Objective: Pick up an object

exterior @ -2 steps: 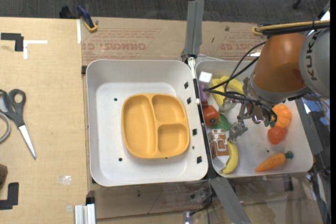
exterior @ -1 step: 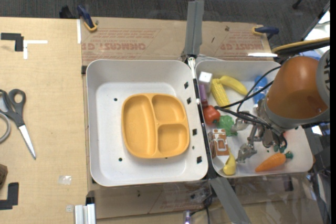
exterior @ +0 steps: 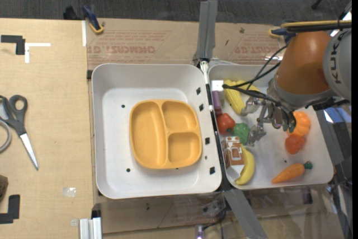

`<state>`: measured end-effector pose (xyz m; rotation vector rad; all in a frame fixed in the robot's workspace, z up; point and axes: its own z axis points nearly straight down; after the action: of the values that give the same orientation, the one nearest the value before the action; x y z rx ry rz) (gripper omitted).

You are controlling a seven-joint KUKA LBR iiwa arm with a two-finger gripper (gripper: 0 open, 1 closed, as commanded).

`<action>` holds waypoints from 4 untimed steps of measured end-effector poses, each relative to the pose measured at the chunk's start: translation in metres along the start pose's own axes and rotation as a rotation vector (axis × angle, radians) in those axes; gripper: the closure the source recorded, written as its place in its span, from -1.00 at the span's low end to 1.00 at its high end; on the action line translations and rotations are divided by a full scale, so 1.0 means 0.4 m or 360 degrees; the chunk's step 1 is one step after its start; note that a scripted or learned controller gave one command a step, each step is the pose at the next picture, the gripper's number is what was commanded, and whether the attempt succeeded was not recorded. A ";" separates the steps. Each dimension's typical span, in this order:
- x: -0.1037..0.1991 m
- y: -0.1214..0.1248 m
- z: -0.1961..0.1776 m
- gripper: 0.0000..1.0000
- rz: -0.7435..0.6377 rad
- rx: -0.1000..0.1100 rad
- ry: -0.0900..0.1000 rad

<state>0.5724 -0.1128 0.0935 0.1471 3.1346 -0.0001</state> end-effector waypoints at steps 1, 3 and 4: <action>0.126 0.020 0.000 -1.00 0.0096 0.0002 -0.0002; -0.197 -0.183 -0.001 -1.00 -0.0131 0.0002 -0.0006; -0.201 -0.182 -0.028 1.00 -0.0132 0.0003 -0.0017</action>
<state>0.6456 -0.1927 0.1051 0.0165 3.1277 -0.0038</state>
